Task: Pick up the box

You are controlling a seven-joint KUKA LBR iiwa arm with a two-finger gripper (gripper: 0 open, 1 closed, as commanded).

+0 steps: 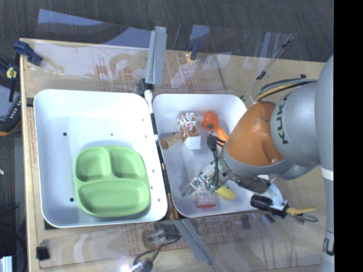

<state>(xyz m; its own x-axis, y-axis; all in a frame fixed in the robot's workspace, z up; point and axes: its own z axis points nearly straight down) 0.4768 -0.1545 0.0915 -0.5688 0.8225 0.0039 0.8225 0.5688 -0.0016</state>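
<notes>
— Grey robot arm with an orange band sits highest, above the right white bin. Where is the box?

— One small brown and white carton box stands near that bin's far wall, well apart from the gripper.

— Does it hold something?

— I cannot tell; small clutter surrounds it. The box seems not yet lifted, so the whole pick remains.

Small brown/white box, upright, slightly tilted, upper-left part of right bin.
</notes>
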